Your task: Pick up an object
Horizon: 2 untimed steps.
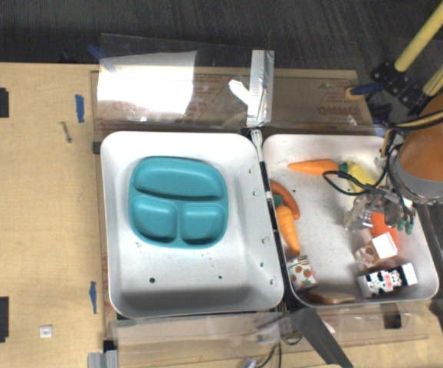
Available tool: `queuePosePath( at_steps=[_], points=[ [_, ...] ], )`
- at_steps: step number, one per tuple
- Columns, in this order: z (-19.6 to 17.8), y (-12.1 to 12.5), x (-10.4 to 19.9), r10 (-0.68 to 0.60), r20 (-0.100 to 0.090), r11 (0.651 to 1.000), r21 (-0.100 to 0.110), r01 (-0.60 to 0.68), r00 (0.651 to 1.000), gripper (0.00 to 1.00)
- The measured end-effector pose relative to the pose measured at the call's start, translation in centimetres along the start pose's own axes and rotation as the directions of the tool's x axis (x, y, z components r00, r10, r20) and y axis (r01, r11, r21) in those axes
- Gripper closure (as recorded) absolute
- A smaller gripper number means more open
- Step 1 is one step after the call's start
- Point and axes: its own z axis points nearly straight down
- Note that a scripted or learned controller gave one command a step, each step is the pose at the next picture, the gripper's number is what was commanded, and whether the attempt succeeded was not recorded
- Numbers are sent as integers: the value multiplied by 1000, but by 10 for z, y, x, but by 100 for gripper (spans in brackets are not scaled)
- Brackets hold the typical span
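My gripper (372, 211) hangs low over the right side of the right bin (325, 240), below the arm's orange band (430, 158). Right under it lie a small orange piece (379, 224) and an orange-and-white block (383, 246); whether it touches either is unclear. An orange carrot (313, 166) lies at the bin's far side, with a yellow item (360, 175) beside it. A second carrot (286, 225) rests along the bin's left wall.
A black-and-white box (388, 280) sits at the right bin's near right corner, and a small patterned box (302, 273) at its near left. The left bin (122, 271) holds a teal divided plate (178, 200). A black cable (342, 182) loops near the gripper.
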Motion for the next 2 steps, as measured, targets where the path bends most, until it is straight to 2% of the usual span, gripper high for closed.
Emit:
queuePosePath(
  at_steps=[1,2],
  points=[
    [-185,9,-7,271,-6,963,2,-271,963,100],
    [-133,43,-82,327,-18,945,7,-327,945,100]
  ],
)
